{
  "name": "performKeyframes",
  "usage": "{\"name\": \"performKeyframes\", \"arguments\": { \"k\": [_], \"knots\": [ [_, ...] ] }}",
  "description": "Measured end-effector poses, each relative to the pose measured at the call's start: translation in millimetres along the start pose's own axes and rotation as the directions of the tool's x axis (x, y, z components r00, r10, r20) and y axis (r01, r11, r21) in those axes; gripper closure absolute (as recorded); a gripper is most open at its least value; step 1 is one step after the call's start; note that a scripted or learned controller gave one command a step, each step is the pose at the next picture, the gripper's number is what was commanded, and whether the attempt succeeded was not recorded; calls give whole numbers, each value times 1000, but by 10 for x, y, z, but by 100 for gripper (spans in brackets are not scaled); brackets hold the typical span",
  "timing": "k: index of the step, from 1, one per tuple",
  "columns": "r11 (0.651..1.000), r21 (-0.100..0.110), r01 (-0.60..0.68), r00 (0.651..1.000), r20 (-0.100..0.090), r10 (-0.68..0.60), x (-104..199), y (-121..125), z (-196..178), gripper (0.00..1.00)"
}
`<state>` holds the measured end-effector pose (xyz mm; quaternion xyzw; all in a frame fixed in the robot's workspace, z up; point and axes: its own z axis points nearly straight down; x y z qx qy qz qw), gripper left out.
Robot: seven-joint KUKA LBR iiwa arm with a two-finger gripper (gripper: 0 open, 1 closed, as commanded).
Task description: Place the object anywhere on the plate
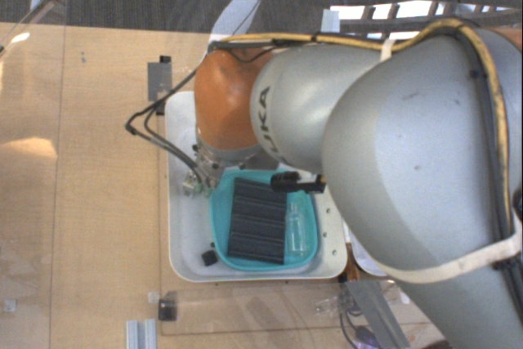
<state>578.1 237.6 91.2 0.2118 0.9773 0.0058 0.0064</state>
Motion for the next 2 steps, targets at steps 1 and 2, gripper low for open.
{"name": "performKeyframes", "arguments": {
  "k": [1,2],
  "knots": [
    [1000,5,-2,1000,0,2,-12,-26,14,0],
    [1000,6,11,1000,-1,-11,-381,-716,-1213,0]
  ]
}}
